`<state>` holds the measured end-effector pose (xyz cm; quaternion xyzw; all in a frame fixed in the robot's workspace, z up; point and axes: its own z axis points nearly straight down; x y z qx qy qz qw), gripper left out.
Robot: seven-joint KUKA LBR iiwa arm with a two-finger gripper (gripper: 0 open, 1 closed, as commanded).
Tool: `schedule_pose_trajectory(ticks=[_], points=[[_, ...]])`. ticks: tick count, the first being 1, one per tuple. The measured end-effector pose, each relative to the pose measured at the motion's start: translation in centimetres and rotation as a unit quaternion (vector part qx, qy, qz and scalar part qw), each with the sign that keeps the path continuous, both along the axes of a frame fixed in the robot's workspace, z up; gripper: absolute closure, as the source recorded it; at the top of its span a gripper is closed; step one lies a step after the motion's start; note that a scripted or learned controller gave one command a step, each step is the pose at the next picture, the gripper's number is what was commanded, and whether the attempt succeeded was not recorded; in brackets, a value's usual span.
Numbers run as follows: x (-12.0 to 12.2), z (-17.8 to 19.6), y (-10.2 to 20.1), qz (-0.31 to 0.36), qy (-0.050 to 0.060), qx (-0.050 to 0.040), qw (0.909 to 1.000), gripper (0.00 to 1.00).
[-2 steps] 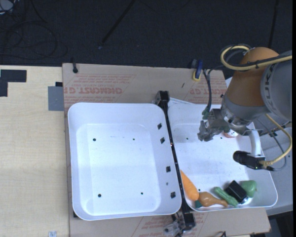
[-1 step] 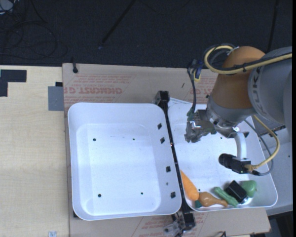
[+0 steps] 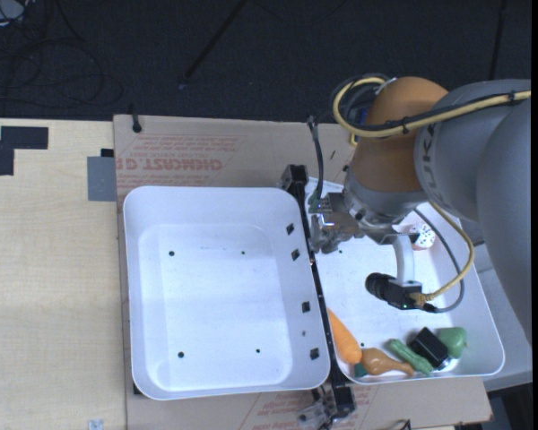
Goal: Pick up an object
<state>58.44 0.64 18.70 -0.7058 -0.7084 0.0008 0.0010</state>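
My gripper [image 3: 326, 228] hangs under the orange wrist band at the upper left of the right bin [image 3: 484, 330], close to the divider between the bins. Several small objects lie along that bin's front edge: an orange carrot-shaped piece [image 3: 342, 333], a tan-orange piece [image 3: 377, 360], a long green piece [image 3: 407, 355], a black block [image 3: 428, 346] and a light green piece [image 3: 451, 337]. A small white die-like piece [image 3: 424, 236] lies to the right of the wrist. The gripper is well behind the front cluster and touches none of those objects.
The left bin [image 3: 143, 240] stands beside the right one, with black clips along the shared divider [image 3: 312, 276]. A yellow cable and a black connector [image 3: 390, 289] hang from the arm over the middle of the right bin. The grey arm covers the bin's far right.
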Motion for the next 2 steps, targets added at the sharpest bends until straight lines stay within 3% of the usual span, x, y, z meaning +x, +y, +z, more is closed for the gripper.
schedule_pose_trajectory(ticks=[1, 2], points=[[2.0, 6.6, 5.6, 0.001, -0.004, 0.0012, 1.0, 1.0], [1.6, 4.7, 10.0, 0.0, 0.002, 0.0002, 1.0, 1.0]])
